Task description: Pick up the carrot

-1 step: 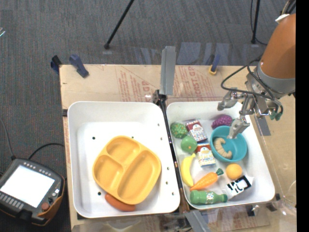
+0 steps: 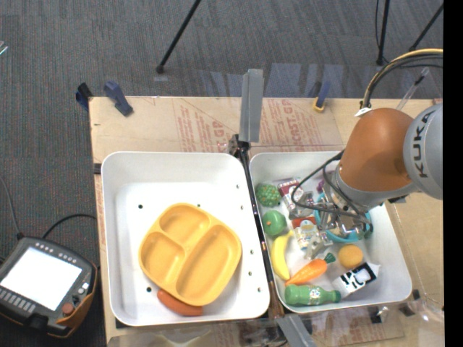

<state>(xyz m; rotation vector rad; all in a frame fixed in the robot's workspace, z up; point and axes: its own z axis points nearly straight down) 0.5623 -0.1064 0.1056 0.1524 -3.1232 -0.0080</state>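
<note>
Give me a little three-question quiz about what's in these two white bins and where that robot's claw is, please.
1. True or false: the yellow divided plate lies in the same bin as the carrot.
2. What lies just below the carrot, along the near wall of the right bin?
A. a green bottle
B. a blue cup
C. a red sausage
3. Fill the gap: the claw hovers just ______ the carrot in the picture.

Key
1. False: the plate is in the left bin, the carrot in the right one.
2. A, the green bottle.
3. Above; nothing is seen between its fingers.
</note>
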